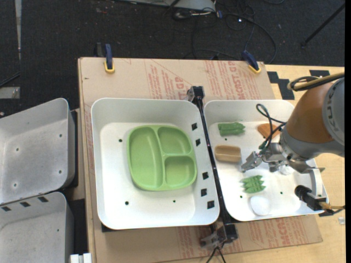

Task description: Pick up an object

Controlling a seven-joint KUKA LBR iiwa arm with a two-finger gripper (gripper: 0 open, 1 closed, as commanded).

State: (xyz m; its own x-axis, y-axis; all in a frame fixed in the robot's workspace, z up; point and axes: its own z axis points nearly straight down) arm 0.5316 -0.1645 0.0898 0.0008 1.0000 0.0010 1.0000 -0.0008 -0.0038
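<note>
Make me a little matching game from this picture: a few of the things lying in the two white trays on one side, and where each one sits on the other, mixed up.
Things:
1. green divided plate
2. tan block
3. white round piece
4. upper green toy

Places:
A. right bin, near its front edge
B. left bin, in the middle
C. right bin, towards the back
D. right bin, close to the divider between the bins

Pairs: 1-B, 2-D, 3-A, 4-C
</note>
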